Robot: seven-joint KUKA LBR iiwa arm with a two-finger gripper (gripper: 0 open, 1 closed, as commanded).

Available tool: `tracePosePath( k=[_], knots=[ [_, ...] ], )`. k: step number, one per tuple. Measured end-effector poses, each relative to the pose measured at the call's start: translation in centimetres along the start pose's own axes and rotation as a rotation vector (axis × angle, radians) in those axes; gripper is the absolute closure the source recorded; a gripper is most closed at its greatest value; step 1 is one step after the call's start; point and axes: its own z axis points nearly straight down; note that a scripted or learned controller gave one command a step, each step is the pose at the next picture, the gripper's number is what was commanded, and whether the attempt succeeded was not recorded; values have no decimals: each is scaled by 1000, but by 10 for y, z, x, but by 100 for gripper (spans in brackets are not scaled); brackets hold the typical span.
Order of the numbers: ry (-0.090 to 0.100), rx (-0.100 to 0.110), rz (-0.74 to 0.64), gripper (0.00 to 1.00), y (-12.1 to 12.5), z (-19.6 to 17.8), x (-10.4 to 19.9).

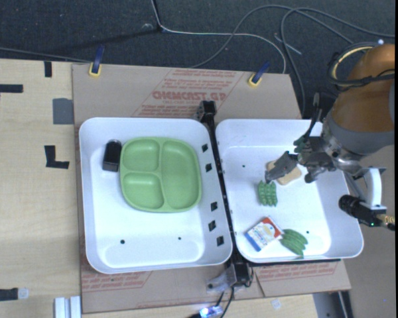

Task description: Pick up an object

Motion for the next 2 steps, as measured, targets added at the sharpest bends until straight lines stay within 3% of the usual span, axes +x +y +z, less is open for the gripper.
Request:
tracePosePath(
  k=[1, 2],
  knots=[
    [-1, -12, -3, 0, 2, -6, 0],
    [-2, -9, -3, 0, 13, 49, 1]
  ],
)
